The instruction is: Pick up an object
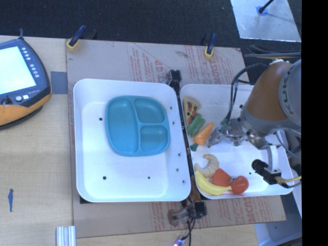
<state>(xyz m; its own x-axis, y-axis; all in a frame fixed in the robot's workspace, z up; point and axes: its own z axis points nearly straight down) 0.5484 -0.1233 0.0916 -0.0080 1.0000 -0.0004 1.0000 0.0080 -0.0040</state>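
The right bin (241, 157) holds several toy foods. A pizza slice (192, 107) and a green piece (195, 124) lie along its left wall, with an orange carrot (204, 132) beside them. Nearer the front lie a tan croissant (210, 163), a yellow banana (207, 186) and two red pieces (222, 177) (239, 184). My gripper (223, 136) hangs low over the middle of this bin, just right of the carrot, under the grey and orange arm (269, 96). I see nothing lifted in it.
The left bin (82, 137) carries a blue divided plate (137, 125). A teach pendant (18, 83) lies on the bench at far left. Clamps (77, 37) (209, 45) hold the cardboard at the back. A black fitting (264, 170) with cables sits at the right bin's right edge.
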